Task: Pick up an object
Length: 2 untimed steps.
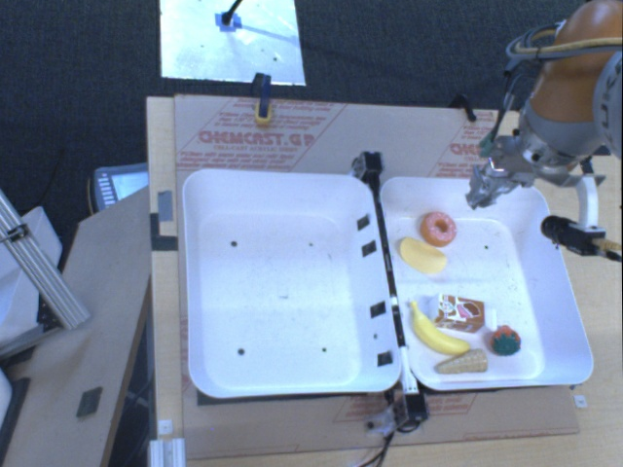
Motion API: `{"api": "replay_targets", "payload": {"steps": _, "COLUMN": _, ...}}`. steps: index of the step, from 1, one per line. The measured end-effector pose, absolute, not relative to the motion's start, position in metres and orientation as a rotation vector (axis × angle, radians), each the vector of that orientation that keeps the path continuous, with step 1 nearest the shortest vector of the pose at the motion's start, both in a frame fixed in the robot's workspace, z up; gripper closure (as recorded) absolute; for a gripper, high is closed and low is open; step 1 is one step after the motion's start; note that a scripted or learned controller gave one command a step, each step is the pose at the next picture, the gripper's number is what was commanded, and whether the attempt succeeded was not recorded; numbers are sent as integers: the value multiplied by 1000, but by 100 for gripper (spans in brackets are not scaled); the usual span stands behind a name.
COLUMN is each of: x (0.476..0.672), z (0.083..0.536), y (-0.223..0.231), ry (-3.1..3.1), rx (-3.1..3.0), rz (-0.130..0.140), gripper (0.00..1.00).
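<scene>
gripper (484,195) over far edge of right bin (560,290) | can't tell claw state, nothing seen held | I'd go for donut (438,228), nearest & sits apart from banana (435,332) cluster

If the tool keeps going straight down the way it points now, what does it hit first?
Most likely the bare floor of the right bin near its far rim. The tool hangs above that corner; the doughnut lies off to the side, though depth is hard to judge.
</scene>
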<state>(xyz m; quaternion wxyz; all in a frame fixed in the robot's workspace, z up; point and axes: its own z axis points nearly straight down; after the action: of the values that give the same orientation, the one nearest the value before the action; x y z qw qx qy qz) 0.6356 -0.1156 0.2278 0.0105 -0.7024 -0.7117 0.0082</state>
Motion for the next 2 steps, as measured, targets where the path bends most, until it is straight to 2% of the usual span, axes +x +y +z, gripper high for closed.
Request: {"api": "replay_targets", "payload": {"steps": 2, "x": 635, "z": 241, "y": -115, "ry": -2221, "rx": -2179, "rz": 36, "gripper": 100}}
